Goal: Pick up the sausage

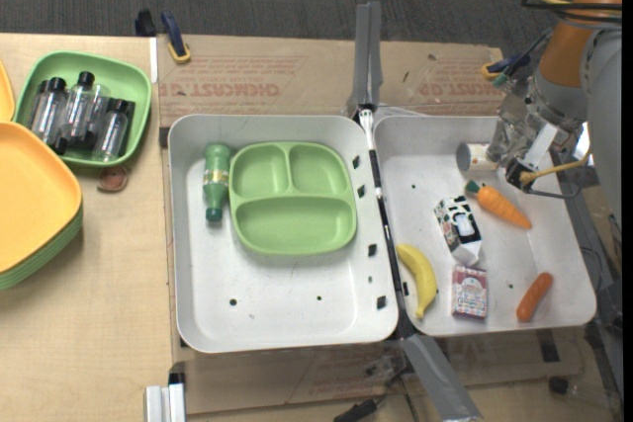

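The sausage is one short, orange-red piece with rounded ends, lying slantwise. It is well apart from my gripper, by the near corner of the right bin. I cannot tell whether my gripper is wide or narrow. Print on the black-and-white carton and the pink carton is too small to read. One carrot lies just beside my gripper, and one banana lies farther off.

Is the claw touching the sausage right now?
Apart. The camera view shows the claw at the far side of the right bin, while the sausage lies near its front edge, with the carrot between them.
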Controlling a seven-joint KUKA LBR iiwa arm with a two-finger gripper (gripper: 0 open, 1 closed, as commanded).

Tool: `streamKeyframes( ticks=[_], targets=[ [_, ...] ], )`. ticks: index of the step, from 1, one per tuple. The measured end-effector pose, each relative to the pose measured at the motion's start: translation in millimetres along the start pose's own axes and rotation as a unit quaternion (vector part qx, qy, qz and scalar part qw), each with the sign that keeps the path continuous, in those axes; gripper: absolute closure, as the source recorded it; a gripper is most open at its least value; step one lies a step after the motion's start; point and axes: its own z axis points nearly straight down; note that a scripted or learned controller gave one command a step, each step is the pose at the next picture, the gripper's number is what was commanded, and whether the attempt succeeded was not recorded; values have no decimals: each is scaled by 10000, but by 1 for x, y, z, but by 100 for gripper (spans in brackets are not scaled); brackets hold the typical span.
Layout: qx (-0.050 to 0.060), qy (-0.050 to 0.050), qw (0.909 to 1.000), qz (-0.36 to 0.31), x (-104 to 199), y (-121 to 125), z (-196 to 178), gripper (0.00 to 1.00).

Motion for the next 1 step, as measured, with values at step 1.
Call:
streamKeyframes(
  ticks=[1],
  targets=[
    [14, 30, 9926, 1212, -15, 7, -49, 100]
  ],
)
